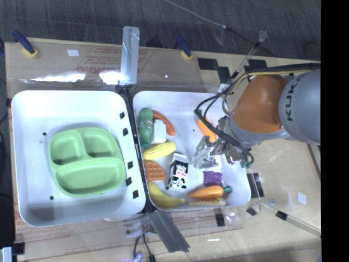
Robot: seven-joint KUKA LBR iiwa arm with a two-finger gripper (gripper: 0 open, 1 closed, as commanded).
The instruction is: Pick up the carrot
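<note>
The carrot (206, 192), orange with a green top at its right end, lies flat along the front wall of the right bin (180, 100). My gripper (206, 153) hangs over the bin's right half, a little behind the carrot and apart from it, just above a purple toy (212, 177). The grey wrist and its orange band (260, 105) cover the bin's right rim. Another orange piece (204, 127) pokes out from under the wrist.
In the right bin also lie a green vegetable (145, 121), an orange-red piece (165, 123), corn (159, 150), a waffle (154, 171), a banana (163, 198) and a cow-patterned carton (179, 174). The left bin (22, 146) holds a green divided plate (86, 160).
</note>
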